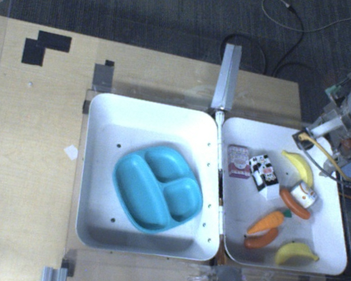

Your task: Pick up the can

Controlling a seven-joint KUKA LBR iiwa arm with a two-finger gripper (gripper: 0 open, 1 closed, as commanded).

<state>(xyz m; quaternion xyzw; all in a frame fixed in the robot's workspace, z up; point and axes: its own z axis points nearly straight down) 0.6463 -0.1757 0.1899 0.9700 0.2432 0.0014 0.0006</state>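
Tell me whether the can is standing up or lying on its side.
Lying on its side. The can rests in the right bin, its round end facing sideways, against a hot dog and beside a banana.

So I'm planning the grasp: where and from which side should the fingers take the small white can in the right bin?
Grip the small white can across its round body, coming from above. It seems to lie tilted, with the long yellow banana and orange-red sausage-shaped toy crowding it, so side approaches look blocked.

I see a turquoise plate (158,187) in a white bin (102,158), two yellow bananas (299,167), an orange carrot (267,223) and a black-and-white cow-patterned box (263,172).
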